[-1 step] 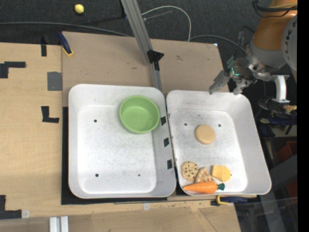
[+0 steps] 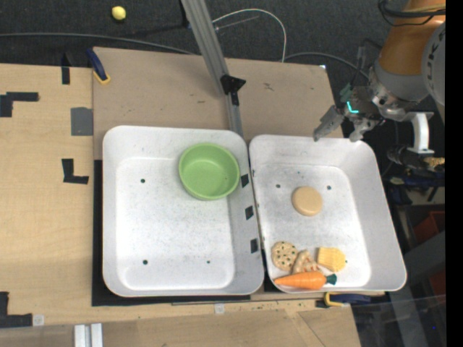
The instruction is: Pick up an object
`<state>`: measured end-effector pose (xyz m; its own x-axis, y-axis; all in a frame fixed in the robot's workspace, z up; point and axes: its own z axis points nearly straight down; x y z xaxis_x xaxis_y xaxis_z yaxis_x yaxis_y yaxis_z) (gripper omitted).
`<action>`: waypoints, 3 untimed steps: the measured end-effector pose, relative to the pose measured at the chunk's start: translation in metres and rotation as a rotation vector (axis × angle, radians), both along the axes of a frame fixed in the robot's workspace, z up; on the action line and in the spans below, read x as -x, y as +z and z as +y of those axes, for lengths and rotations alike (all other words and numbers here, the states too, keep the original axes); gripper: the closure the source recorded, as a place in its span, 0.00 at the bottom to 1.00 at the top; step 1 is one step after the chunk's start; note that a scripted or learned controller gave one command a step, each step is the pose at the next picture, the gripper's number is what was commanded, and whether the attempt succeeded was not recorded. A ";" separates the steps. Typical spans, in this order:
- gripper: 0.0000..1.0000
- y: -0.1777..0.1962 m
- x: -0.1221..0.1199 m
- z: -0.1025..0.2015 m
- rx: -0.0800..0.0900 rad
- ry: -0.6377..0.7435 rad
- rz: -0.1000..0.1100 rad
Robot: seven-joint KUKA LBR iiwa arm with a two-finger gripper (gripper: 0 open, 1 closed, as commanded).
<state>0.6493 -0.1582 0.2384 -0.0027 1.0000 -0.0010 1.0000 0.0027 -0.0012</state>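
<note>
My gripper (image 2: 338,129) hangs above the far edge of the right bin (image 2: 362,165), its two dark fingers spread apart with nothing between them. In that bin lie a tan round bun (image 2: 308,200) near the middle, and at the near edge a chocolate-chip cookie (image 2: 283,254), a pale cracker piece (image 2: 304,260), a yellow corn piece (image 2: 331,258) and an orange carrot (image 2: 304,280). A green bowl (image 2: 209,170) sits in the far right part of the left bin (image 2: 130,215).
A grey metal pole (image 2: 210,42) slants down to the seam between the bins. Cables run across the dark floor behind the bench. A small yellow ball (image 2: 119,12) lies on the floor at the far left. Blue-yellow clamps (image 2: 99,67) hold the board's corners.
</note>
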 end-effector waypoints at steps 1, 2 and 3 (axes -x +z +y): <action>0.00 -0.051 0.007 0.009 -0.001 -0.001 0.005; 0.00 -0.109 0.004 0.001 0.000 -0.001 0.006; 0.00 -0.152 0.004 0.002 0.001 0.000 0.001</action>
<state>0.6451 -0.1564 0.0866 -0.0027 1.0000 -0.0018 1.0000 0.0027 -0.0023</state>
